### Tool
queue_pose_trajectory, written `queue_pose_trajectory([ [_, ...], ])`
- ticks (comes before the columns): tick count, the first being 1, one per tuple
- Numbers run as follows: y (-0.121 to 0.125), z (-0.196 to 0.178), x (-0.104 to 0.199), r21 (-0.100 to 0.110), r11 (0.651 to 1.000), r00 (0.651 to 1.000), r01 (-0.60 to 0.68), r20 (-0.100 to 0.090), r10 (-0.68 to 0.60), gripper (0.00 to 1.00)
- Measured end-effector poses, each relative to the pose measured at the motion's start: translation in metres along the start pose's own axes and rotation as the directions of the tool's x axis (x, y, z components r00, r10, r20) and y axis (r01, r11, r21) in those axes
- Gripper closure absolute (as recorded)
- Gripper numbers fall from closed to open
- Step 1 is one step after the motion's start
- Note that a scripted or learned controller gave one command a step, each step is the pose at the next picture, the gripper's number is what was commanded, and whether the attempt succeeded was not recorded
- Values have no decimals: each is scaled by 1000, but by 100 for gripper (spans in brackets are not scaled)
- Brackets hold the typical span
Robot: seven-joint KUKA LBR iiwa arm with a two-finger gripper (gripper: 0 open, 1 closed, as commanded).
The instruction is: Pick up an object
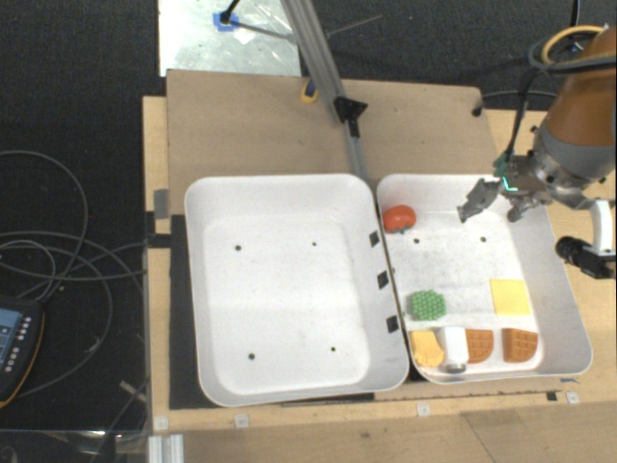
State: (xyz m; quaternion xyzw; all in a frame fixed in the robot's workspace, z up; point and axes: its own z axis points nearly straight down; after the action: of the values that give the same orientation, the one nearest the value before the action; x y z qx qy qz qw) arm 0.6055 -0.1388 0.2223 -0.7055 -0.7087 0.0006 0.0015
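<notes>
My gripper (pixel 498 204) hangs over the back of the right bin (pixel 549 258), fingers spread open with nothing between them. A red tomato-like object (pixel 399 218) lies at the bin's back left corner, well to the left of the gripper. A green bumpy ball (pixel 427 305) sits lower left. A yellow block (pixel 510 296) lies toward the right. Along the front wall lie an orange-yellow piece (pixel 426 347), a white cylinder (pixel 454 346), and two orange waffle-like pieces (pixel 479 344) (pixel 520 344).
The left bin (pixel 280 201) stands beside the right one, joined by black clips (pixel 383 279). A grey pole (pixel 318 46) slants over the bench's back. Cables lie on the floor at the left.
</notes>
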Motion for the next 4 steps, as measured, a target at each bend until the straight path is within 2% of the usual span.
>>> queue_pose_trajectory([
  [1, 1, -2, 0, -4, 1000, 1000, 0, 1, 0, 0],
  [3, 9, 101, 12, 1, 1000, 1000, 2, 0, -2, 0],
  [4, 10, 133, 13, -1, 1000, 1000, -1, 1, 1, 0],
])
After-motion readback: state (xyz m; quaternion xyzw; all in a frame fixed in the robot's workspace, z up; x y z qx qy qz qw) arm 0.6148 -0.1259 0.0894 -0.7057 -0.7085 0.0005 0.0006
